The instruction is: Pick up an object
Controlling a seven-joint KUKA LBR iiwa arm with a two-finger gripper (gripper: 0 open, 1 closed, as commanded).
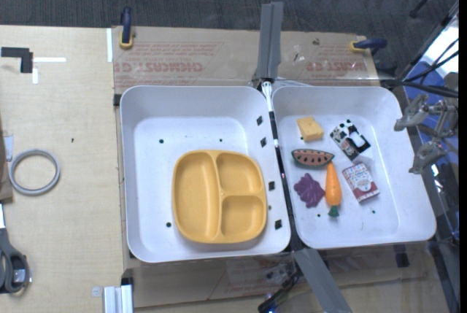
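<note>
Two shallow white bins [139,180] of smooth plastic sit side by side on a pale wooden bench [58,114], with brown cardboard [190,60] showing behind them.

The left bin holds a yellow plate [219,196]. It is a glossy rounded square, divided into one long compartment and two smaller ones.

Six small objects cluster at the centre of the right bin [379,220].
- At 12 o'clock of the cluster is a yellow cheese [310,128], a blocky wedge.
- At 2 o'clock is a small black-and-white patched box [349,138].
- Near the middle is a watermelon slice [312,156], a flat half-moon with a green rind and dark seeds.
- At 7 o'clock are purple grapes [309,190], a lumpy bunch.
- Just beside the grapes, at 6 o'clock, a smooth orange carrot [333,187] tapers upward, its green stub at the bottom.
- At 4 o'clock a red-and-white packet [360,181] lies flat and rectangular.

None of them is lifted.

The gripper [417,141], bare grey metal, hangs at 3 o'clock over the right bin's rim, well apart from the objects. I cannot tell whether it is open or closed.

At 9 o'clock on the bench lies a grey ring [33,171].
</note>
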